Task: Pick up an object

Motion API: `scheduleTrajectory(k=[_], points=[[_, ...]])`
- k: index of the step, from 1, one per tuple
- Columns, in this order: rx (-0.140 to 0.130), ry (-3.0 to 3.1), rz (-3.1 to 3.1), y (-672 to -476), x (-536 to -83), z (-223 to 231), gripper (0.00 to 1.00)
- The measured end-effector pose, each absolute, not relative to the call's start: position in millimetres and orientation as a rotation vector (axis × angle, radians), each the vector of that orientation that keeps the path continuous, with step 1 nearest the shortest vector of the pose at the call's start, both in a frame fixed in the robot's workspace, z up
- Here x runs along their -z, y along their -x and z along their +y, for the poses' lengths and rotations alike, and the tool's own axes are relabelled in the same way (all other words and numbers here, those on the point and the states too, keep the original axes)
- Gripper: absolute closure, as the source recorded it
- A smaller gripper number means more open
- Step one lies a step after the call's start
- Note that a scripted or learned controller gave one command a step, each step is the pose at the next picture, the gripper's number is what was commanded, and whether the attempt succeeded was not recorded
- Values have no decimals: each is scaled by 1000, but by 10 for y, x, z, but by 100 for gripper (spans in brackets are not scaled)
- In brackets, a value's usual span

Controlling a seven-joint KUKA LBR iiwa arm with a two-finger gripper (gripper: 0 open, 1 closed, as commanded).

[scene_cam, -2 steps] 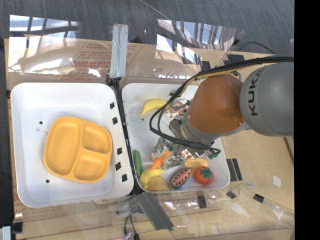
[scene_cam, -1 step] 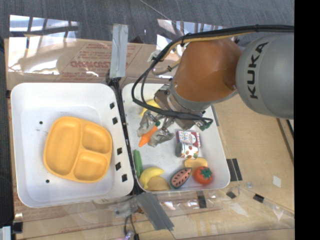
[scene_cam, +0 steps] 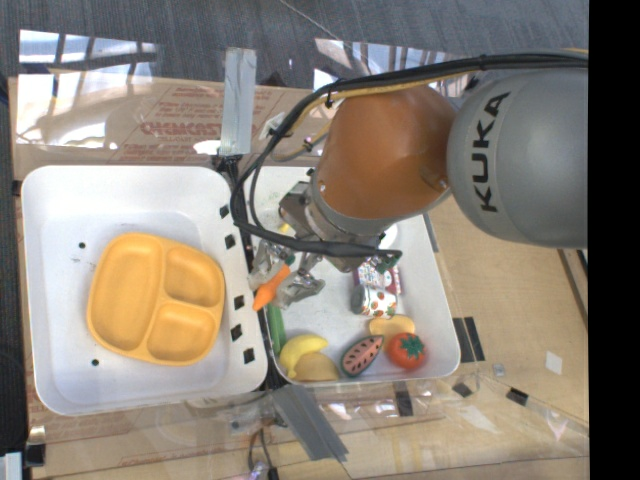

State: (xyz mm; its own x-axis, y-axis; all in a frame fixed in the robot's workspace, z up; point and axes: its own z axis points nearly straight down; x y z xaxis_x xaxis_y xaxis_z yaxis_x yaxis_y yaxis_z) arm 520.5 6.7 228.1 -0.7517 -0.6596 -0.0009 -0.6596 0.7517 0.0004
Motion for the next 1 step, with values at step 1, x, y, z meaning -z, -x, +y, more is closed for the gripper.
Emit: scheduleTrajectory(k=[1], points=[[5, 1533, 2738, -5518, -2937, -683, 100]])
